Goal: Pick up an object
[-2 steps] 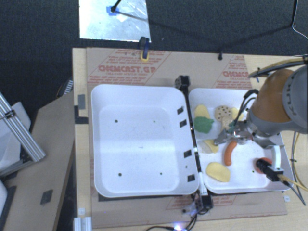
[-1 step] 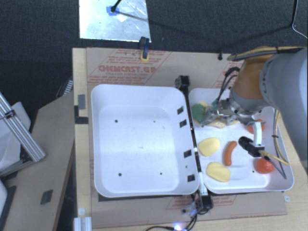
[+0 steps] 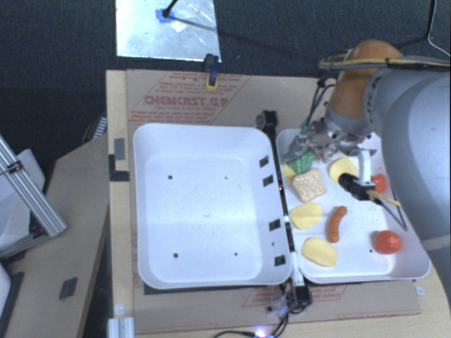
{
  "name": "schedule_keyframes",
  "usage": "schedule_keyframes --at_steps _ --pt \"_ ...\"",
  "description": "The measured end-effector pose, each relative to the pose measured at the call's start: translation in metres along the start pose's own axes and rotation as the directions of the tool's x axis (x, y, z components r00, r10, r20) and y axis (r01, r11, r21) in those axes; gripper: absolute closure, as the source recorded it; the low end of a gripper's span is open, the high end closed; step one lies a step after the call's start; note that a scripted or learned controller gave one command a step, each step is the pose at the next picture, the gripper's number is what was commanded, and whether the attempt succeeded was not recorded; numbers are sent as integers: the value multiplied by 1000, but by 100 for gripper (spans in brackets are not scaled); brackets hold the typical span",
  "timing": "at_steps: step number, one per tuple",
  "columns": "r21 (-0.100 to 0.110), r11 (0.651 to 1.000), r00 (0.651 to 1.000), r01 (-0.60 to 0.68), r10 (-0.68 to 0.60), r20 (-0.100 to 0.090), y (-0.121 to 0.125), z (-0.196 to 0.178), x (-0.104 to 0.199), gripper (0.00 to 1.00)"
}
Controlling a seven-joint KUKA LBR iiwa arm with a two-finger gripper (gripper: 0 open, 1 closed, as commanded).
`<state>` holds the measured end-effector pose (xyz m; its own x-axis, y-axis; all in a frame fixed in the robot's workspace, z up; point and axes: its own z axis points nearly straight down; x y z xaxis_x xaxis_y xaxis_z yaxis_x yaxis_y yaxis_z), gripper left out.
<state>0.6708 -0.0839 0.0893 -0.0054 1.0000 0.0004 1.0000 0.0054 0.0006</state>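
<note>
The arm (image 3: 416, 118) bends down into the right bin (image 3: 409, 263); its gripper (image 3: 304, 150) touches a green toy (image 3: 304, 163), grip unclear.

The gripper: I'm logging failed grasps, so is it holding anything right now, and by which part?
It cannot be told. The gripper sits low over the green object in the right bin, but nothing visibly lies between its fingers.
</note>
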Motion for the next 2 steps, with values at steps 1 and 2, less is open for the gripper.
schedule_keyframes --at_steps 1,2 --pt "-6 1000 1000 1 -1 -1 1 -13 0 100" --pt "-5 1000 1000 4 -4 1 0 -13 0 0"
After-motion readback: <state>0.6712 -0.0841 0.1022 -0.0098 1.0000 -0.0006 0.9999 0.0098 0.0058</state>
